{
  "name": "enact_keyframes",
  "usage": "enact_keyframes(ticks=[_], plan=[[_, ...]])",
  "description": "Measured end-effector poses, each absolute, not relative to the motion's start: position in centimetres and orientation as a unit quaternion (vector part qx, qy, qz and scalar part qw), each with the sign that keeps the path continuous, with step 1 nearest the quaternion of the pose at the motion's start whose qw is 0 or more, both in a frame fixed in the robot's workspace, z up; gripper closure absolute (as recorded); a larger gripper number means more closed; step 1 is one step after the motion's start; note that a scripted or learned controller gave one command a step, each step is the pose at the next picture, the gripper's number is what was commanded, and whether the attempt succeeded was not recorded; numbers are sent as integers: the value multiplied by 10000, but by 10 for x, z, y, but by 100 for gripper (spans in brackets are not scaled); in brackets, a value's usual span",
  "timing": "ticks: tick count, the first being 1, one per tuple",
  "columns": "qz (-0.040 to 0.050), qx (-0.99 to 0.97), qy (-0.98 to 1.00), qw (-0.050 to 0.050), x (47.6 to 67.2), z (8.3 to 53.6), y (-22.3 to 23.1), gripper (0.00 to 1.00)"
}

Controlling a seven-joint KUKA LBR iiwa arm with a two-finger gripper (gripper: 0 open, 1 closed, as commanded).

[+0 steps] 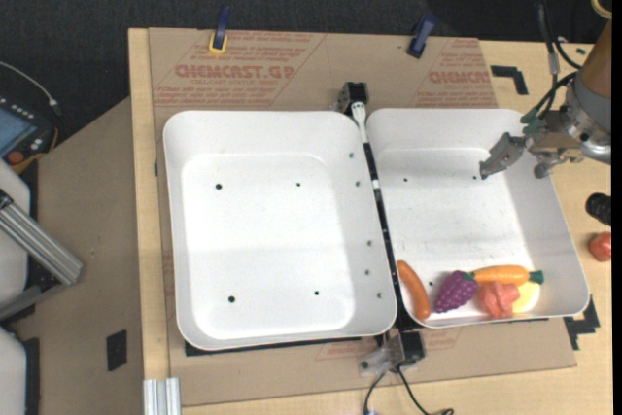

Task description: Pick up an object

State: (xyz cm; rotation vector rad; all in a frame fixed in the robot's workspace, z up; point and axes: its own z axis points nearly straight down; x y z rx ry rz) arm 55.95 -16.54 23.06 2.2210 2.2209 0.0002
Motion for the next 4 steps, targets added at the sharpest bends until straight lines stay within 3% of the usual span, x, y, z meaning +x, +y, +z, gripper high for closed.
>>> enact_keyframes(ticks=[1, 2, 3, 4], plan=[[2, 7095, 7047, 37, 502, 306, -228, 0], [26, 7069, 7073, 72, 479, 423, -225, 0], [33, 7065, 7076, 94, 480, 544, -224, 0], [6, 7067, 7075, 48, 480, 547, -224, 100]])
